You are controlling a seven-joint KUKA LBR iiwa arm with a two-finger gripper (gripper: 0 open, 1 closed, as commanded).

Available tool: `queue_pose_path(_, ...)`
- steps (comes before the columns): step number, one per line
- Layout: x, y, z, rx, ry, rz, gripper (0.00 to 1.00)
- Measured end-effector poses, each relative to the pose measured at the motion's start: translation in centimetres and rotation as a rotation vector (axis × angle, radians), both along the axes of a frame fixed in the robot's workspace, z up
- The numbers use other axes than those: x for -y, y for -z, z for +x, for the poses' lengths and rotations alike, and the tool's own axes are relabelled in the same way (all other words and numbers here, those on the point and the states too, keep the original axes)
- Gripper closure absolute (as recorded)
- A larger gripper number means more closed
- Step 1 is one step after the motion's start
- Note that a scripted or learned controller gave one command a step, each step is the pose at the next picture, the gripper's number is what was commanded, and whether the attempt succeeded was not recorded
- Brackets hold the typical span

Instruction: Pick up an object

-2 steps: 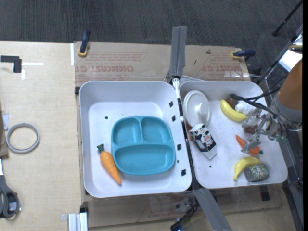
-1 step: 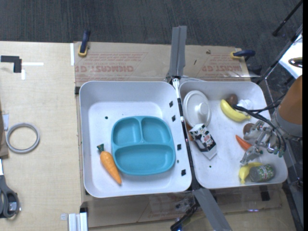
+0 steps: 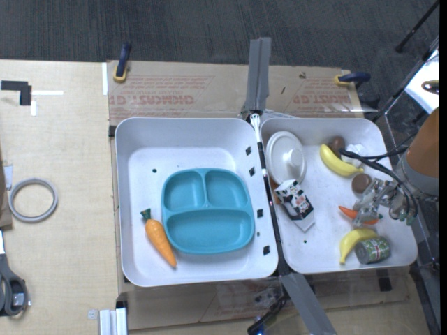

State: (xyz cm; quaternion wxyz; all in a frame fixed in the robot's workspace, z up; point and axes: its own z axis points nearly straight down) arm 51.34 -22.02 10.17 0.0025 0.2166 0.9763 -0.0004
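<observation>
Orange carrot [image 3: 351, 213] half hidden beneath gripper [image 3: 368, 202].

The right bin [image 3: 307, 257] is open mid-floor, while bananas [image 3: 338, 161], a can [image 3: 372, 250] and a cup [image 3: 288, 157] crowd its sides.

Fixed overhead slant — both bins [image 3: 126, 208]

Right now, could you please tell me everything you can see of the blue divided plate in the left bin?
The blue divided plate is a rounded rectangle of what looks like smooth teal plastic, with raised ridges splitting it into three compartments: two smaller ones at the far side and one wide one at the near side. It lies flat, right way up, about mid-floor in the left bin. A toy carrot lies beside its near-left corner, at or very close to its rim.
</observation>
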Motion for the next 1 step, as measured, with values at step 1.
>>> queue_pose_path(1,-4.87,-9.80,-0.91,-0.002,0.215,0.002,1.00)
